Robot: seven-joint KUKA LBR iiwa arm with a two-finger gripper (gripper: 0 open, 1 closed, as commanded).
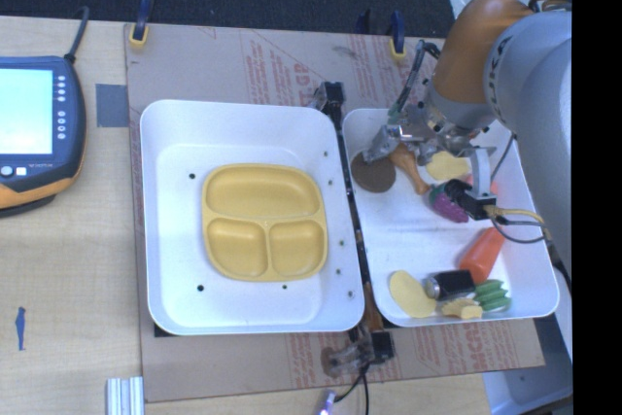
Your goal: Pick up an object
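Bright, even overhead light; soft shadows, slightly blown-out white bins [160,209], mild overall softness.

A robotics lab: teach pendant [34,131] (with screen) beside clamped cardboard [282,63].

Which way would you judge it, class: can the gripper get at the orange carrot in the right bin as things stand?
Probably yes. The orange carrot lies exposed in the right bin, with nothing resting on top of it. The gripper hangs over the same bin's far end, so a short move toward the near side should reach it.
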